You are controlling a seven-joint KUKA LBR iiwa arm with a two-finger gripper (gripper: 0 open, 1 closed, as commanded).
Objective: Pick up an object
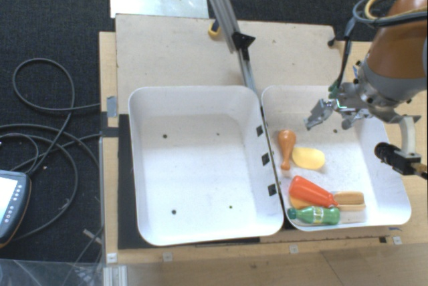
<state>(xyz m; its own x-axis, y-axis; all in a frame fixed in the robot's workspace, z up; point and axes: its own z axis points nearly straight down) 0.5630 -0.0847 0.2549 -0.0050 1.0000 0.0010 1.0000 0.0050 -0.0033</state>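
Approach step: gripper (332, 115) above right bin (394, 208), fingers spread, holding nothing. Next: descend toward yellow piece (308, 158), centre, then close.

All the pickable things lie in the right bin (381, 211), clustered in its left half. A tan drumstick (287, 144) lies with its bulb toward 12 o'clock and its shaft toward 6. At its 4 o'clock, just beside it, rests a pale yellow rounded piece (308, 158). Toward 6 o'clock of that, an orange carrot (311, 192) slants across, tip toward 4 o'clock. A hot dog (350, 200) lies at the carrot's 3 o'clock, and a green bottle (314, 214) lies flat along the near rim.
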